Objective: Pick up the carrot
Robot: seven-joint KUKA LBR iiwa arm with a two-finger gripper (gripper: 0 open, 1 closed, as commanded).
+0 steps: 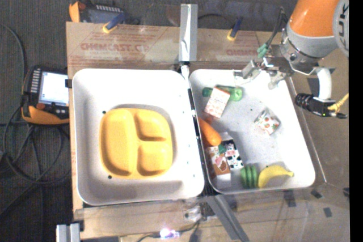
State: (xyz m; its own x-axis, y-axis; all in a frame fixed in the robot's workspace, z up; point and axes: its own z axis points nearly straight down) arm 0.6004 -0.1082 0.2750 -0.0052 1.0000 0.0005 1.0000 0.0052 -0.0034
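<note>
The left bin (79, 122) is holding a yellow compartment tray (136, 140). The right bin (306, 161) is carrying a banana (274, 174) at five o'clock and the carrot (209, 131) at nine o'clock, lying against the left wall, its long axis running from eleven to five. The gripper (262, 69) is hovering at the bin's one o'clock corner, fingers spread apart and gripping nothing.

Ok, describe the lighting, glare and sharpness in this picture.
Camera view: lighting is even and soft; the yellow tray casts only a faint shadow into the left bin. A small bright glare spot sits at the bench's bottom edge. The carrot is fairly sharp; the gripper looks slightly blurred.
</note>
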